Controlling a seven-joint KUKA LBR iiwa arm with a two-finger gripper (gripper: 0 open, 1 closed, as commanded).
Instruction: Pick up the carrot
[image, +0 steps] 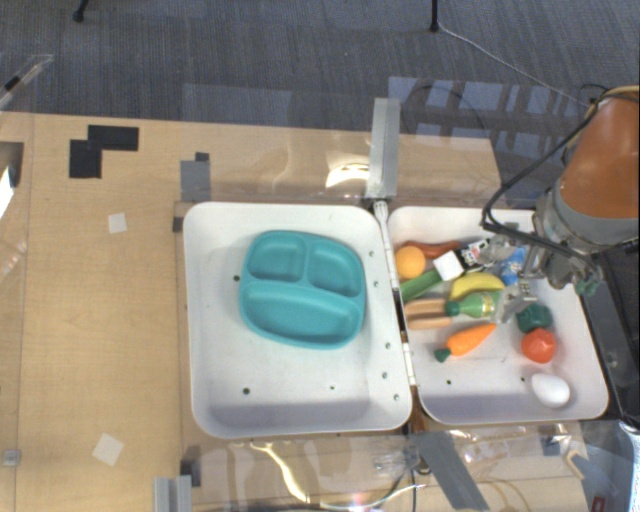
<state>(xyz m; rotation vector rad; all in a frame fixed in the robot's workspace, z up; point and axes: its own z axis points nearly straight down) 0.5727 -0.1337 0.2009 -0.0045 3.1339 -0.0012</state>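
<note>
claw (522, 290): hanging low over the right bin's clutter, honestly can't tell its state
carrot (470, 341): right bin (585, 400), middle, near the front edge, lying free
risk: banana (474, 286) and pepper (528, 318) crowd close, easy to snag those instead

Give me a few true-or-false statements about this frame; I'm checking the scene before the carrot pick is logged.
1. The carrot lies in the right bin. True.
2. The teal plate sits in the right bin. False: it is in the left bin.
3. The gripper holds the carrot. False: the carrot lies on the bin floor, apart from it.
4. A white egg lies near the right bin's front corner. True.
</note>
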